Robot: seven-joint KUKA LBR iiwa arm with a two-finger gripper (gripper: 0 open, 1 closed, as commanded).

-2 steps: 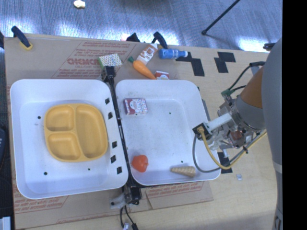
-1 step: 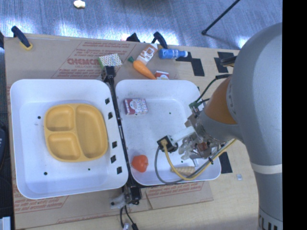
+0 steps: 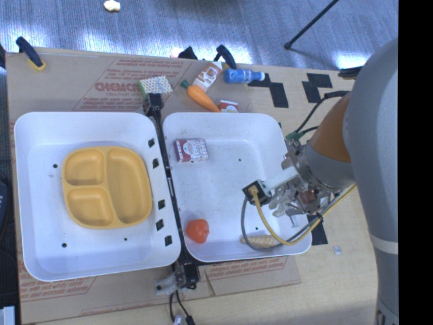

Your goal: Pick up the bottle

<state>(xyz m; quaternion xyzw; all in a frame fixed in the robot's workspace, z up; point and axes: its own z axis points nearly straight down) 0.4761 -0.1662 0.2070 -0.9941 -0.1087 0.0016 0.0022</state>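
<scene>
**Bottle lying outside the bins, pickup not yet begun**

The gripper [image 3: 287, 205] is hanging low over the right-hand edge of the right bin [image 3: 270, 124], with a yellow cable [image 3: 270, 239] looping beneath it. Nothing is sitting between its fingers; whether they are spread or closed I cannot tell from this angle.

The blue bottle [image 3: 242, 76] is lying on its side on the cardboard [image 3: 101, 87] beyond the bins' far rim, well apart from the gripper, next to a carrot [image 3: 202, 98] and a small orange-and-white bottle [image 3: 207, 77]. Inside the right bin a red-and-white carton [image 3: 191, 150] and a tomato [image 3: 197, 231] are resting; the left bin [image 3: 27, 181] is holding a yellow divided plate [image 3: 107, 186].

Judging by this, the whole task is remaining: reaching the bottle, closing on it, lifting.
</scene>
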